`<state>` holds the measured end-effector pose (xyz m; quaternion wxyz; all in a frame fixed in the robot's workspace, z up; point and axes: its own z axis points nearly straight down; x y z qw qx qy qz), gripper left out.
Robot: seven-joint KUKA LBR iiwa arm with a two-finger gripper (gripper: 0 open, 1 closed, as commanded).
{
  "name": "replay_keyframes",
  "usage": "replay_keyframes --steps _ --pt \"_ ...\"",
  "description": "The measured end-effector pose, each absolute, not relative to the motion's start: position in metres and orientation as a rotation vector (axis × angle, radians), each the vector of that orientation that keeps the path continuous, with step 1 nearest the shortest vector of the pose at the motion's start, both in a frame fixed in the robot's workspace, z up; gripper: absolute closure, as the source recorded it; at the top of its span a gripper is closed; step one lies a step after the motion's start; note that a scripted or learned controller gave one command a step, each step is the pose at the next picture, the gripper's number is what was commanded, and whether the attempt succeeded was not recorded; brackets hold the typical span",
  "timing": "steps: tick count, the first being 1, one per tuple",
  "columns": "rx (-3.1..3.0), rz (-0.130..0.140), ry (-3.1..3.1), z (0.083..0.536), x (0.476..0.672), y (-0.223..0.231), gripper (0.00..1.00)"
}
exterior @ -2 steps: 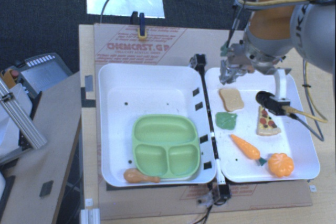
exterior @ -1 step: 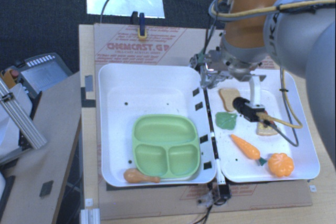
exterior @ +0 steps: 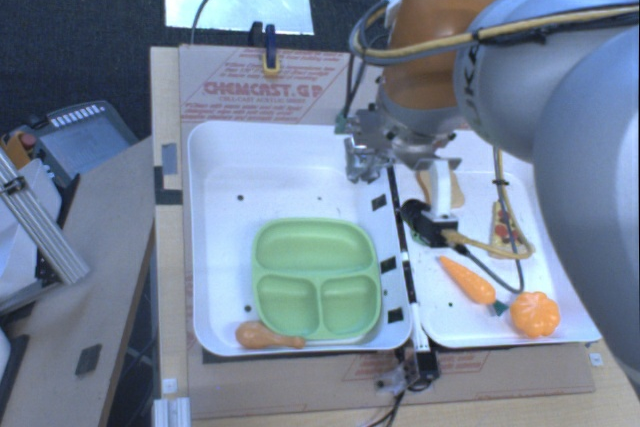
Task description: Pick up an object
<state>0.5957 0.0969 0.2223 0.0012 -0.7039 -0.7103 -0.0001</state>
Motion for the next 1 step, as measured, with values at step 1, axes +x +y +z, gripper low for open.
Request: replay_keyframes --steps 1 --pt "-2.214 -0.001 -2.228 0.2157 0.588 0.1107 1.0"
